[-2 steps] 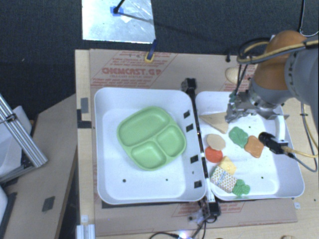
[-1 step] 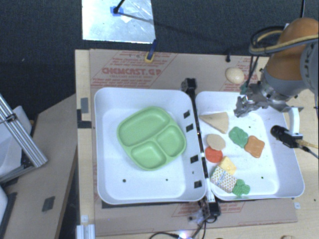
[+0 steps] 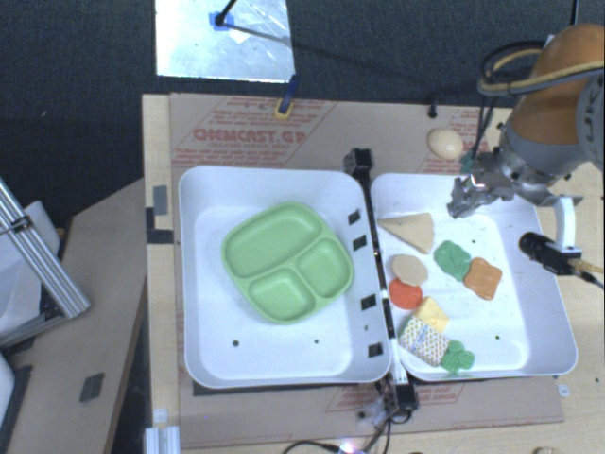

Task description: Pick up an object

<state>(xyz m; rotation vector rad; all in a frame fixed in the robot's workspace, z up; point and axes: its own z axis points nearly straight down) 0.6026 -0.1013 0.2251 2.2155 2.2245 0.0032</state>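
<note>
A green divided plate (image 3: 288,264) is seen in the left bin (image 3: 203,348). Toy foods are clustered in the right bin (image 3: 539,334): a tan wedge (image 3: 409,230), green piece (image 3: 452,259) and orange piece (image 3: 482,278). The gripper (image 3: 463,200) is poised above the bin's upper edge, nothing grasped; finger spacing cannot be made out.

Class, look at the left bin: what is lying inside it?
Inside the left bin lies one green tray with three compartments, all bare. Whatever part of the bin floor sits under the tray is covered and cannot be seen.
</note>
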